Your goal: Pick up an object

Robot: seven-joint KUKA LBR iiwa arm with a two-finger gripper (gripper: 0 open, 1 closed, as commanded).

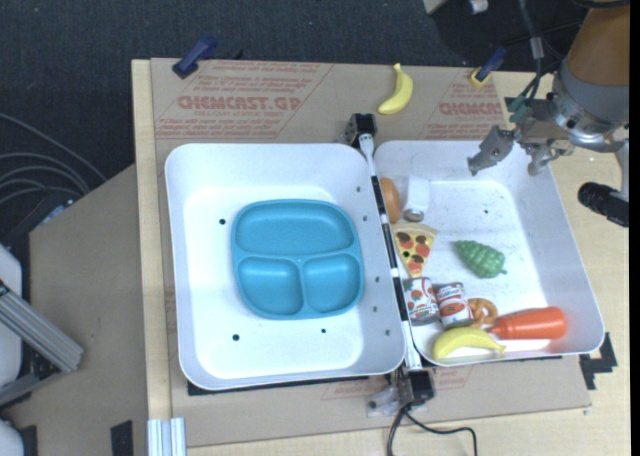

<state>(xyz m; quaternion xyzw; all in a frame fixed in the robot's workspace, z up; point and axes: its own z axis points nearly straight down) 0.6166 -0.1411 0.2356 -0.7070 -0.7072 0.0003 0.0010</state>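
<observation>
The right bin (560,234) holds several toy foods. A brown bun (390,199) and a white block (417,194) lie by its left wall, with a pizza slice (413,244) below them. A green knobbly piece (480,257) sits mid-bin. Along the front lie two small cans (436,301), a pretzel (481,311), an orange carrot-like piece (526,324) and a yellow banana (468,344). My gripper (513,157) hangs over the bin's far edge, open, with nothing between its fingers, well above and behind the green piece.
The left bin (200,194) holds a blue divided plate (297,256). A second banana (397,92) lies on the cardboard behind the bins. Blue clamps (193,57) sit at the board's back edge. The right bin's middle and far-right floor is bare.
</observation>
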